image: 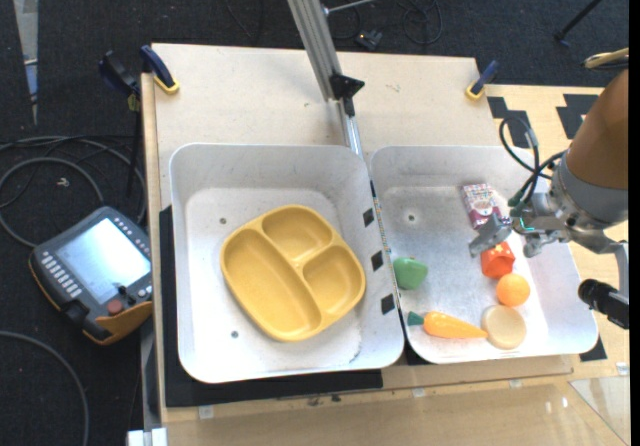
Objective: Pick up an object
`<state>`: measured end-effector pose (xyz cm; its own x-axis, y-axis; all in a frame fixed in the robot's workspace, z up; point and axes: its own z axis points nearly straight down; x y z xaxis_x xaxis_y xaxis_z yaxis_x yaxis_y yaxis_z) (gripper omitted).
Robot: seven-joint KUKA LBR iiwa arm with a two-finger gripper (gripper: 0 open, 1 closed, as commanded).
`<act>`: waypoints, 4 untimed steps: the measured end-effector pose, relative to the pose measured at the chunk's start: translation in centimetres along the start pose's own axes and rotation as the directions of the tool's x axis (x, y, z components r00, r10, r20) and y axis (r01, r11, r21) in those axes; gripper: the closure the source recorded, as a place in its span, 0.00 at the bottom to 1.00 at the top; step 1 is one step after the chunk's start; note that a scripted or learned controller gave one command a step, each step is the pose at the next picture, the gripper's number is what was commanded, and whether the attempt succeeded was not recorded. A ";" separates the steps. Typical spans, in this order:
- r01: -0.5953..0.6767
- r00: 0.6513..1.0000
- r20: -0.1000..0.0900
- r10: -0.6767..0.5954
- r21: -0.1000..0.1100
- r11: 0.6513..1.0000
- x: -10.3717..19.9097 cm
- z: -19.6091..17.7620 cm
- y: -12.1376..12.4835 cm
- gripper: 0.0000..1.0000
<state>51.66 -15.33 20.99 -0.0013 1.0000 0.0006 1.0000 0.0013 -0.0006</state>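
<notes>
Over right bin: my hand [508,237] hangs low, arm coming in from the right edge.
Hand state: can't tell if it is released or clenched; too small and dark to read.
Red object [497,260]: just under my hand, looks touching or nearly so; can't confirm it sits between anything.
Orange ball [512,289]: just below the red object, close beside it.
Cream round piece [504,326]: near the front edge of the right bin [430,184], below the orange ball.
Toy carrot [452,326]: lying flat along the front, left of the cream piece.
Green object [410,272]: left side of right bin, near the divider between bins.
Pink packet [480,202]: toward the back, just up-left of my hand.
Left bin [200,184]: holds a yellow three-section plate [292,272], flat, roughly centred.
Tabletop [250,94]: carries both bins side by side.
</notes>
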 end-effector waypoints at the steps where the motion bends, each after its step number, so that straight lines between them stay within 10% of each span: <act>1: -0.001 1.000 0.000 0.001 -0.001 1.000 0.0 0.0 0.0 0.00; 3: -0.003 1.000 0.001 0.003 -0.002 1.000 0.2 11.4 -0.4 0.00; 4: -0.003 1.000 0.001 0.003 -0.003 1.000 0.2 10.4 -0.4 1.00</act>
<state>51.28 -15.09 10.64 0.0017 1.0000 -0.0001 1.0000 -0.0017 0.0021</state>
